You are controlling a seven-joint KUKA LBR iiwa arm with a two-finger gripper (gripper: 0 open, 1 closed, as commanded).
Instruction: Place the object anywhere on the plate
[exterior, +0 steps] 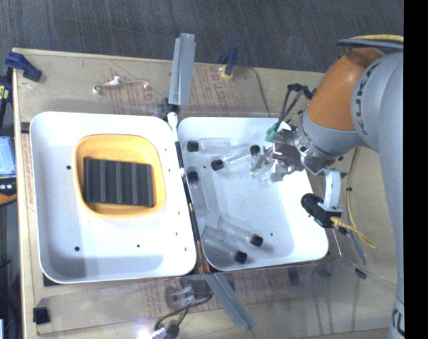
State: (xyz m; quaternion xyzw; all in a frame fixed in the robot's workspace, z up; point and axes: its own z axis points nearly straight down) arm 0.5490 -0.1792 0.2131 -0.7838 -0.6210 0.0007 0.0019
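Arm (362, 97) cut off at right edge – upper links out of frame. Wrist covers right bin (299, 240) upper-right corner. Gripper (274, 162) small, cluttered – finger state unreadable. Clear objects (228, 240) in right bin see-through, outlines hard to separate. Tablet (1, 157) cropped at left edge.

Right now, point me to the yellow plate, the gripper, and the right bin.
yellow plate (119, 144): camera view, upper rim.
gripper (265, 167): camera view, between the fingertips.
right bin (306, 249): camera view, bare lower right corner.
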